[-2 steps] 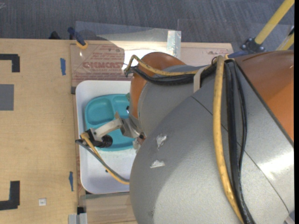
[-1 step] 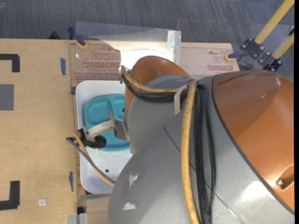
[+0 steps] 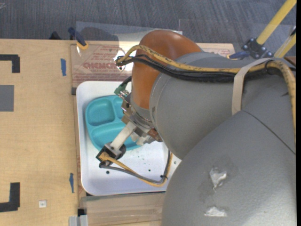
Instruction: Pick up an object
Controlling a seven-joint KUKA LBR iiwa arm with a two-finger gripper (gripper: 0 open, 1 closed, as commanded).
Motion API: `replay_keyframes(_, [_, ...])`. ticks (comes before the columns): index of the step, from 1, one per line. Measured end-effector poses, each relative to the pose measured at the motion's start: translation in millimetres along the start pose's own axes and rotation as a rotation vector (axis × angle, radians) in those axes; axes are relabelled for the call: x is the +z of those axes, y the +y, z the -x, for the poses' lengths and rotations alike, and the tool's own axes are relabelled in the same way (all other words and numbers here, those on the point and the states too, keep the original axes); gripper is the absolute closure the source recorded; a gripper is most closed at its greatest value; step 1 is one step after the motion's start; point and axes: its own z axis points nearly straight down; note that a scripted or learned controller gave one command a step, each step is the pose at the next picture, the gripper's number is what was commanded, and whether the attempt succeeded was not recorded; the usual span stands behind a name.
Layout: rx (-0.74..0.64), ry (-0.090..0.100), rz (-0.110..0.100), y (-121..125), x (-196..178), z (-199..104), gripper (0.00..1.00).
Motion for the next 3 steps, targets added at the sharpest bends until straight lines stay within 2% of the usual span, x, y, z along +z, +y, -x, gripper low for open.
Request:
replay_keyframes(1, [0.193, -0.009, -0.002, -0.7, 82.9, 2.1, 1.00])
replay_keyframes(2, [0.505, -0.001, 0.001, 0.4, 83.3, 1.0, 1.00])
replay_keyframes(3, [0.546, 0.010, 0.000, 0.9, -67.1, -1.0, 1.00])
